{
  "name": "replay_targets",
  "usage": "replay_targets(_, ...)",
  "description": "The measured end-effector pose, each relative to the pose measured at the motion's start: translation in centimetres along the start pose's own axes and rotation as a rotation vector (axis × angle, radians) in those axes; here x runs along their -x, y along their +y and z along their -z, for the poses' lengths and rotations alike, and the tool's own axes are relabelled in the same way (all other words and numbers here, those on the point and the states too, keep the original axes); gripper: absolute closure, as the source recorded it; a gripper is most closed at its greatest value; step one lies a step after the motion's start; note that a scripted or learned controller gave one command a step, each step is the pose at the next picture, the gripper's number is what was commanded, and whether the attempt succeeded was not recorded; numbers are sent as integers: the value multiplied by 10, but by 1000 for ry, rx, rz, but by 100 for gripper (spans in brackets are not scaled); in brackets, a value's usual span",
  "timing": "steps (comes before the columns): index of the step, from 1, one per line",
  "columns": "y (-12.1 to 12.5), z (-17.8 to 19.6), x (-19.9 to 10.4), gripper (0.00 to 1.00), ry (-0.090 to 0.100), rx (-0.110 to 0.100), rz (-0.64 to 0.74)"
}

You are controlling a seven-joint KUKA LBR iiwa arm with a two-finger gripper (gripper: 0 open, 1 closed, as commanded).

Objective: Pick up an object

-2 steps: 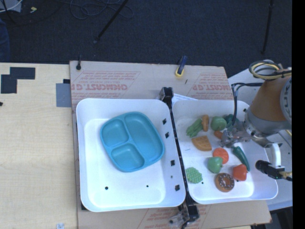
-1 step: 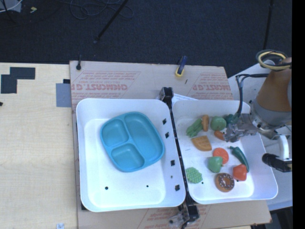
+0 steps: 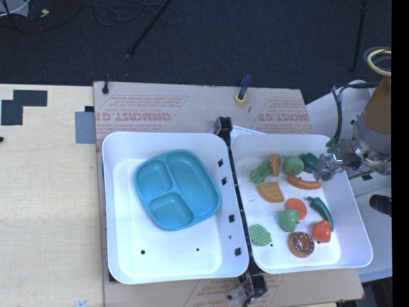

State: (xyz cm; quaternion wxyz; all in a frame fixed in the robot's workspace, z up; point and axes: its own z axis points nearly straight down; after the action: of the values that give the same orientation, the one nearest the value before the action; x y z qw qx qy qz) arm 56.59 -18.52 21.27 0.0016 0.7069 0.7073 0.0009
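I see the gripper (image 3: 329, 166) over the right bin's (image 3: 358, 235) far right edge, beside the hot dog (image 3: 304, 183); I cannot tell its grip state.

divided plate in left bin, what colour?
Light blue divided plate, clearest in the camera view.

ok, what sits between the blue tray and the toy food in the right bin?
In the camera view, between the blue tray and the toy food run the two bins' adjoining white walls, joined by black clips, plus bare white bin floor on either side.
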Motion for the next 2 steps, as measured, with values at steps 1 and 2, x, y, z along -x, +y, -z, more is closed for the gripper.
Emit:
replay_targets(1, 0, 15, 1, 100, 2, -4, 0)
replay_targets(2, 18, 8, -41, 100, 3, -5, 3)
